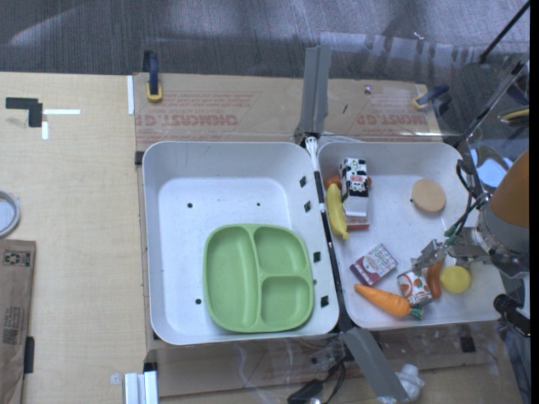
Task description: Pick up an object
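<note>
The arm is seen reaching in from the right over the right bin (438, 150), and the gripper (438, 255) is brought low among the cluster near that bin's front right corner, so the step in hand is judged to be the approach or closing for a grasp. Whether the gripper is spread or pressed together cannot be told, since its tip is lost among the clutter. The likeliest target is taken to be the small red-and-white packet (413, 286), lying just beside a yellow ball (456, 279) and touching the carrot (381, 300). The packet's long axis appears to run roughly from front-left to back-right, though this is hard to confirm. For the next move, a firm closure across the packet's short side would be called for, then a straight lift clear of the carrot. A green divided plate (257, 278) is held in the left bin (168, 175).
</note>
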Controlling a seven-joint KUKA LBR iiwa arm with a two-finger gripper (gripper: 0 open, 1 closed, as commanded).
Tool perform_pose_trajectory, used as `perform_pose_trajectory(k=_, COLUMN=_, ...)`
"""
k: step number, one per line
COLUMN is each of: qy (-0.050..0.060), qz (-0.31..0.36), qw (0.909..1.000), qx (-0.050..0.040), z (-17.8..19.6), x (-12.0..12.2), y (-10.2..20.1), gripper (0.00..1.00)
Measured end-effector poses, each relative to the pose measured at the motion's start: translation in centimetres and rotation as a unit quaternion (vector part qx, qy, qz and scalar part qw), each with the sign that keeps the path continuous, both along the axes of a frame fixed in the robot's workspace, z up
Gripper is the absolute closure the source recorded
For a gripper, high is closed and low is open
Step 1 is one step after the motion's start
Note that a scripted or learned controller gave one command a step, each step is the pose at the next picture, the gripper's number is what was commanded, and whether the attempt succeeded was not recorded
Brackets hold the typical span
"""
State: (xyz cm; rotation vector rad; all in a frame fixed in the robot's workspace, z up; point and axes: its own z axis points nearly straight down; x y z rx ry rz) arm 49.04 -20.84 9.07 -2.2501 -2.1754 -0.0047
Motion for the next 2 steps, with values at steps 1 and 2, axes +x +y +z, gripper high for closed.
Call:
perform_pose_trajectory(k=1, qy=-0.001, qz=-0.002, qw=1.0, qx=-0.0024, z=0.9, x=0.1, y=-0.2, gripper=1.0)
perform_pose_trajectory(k=2, qy=-0.001, qz=-0.071, qw=0.9974, qx=-0.0059, z=10.8, x=1.8, y=7.8, gripper=1.0)
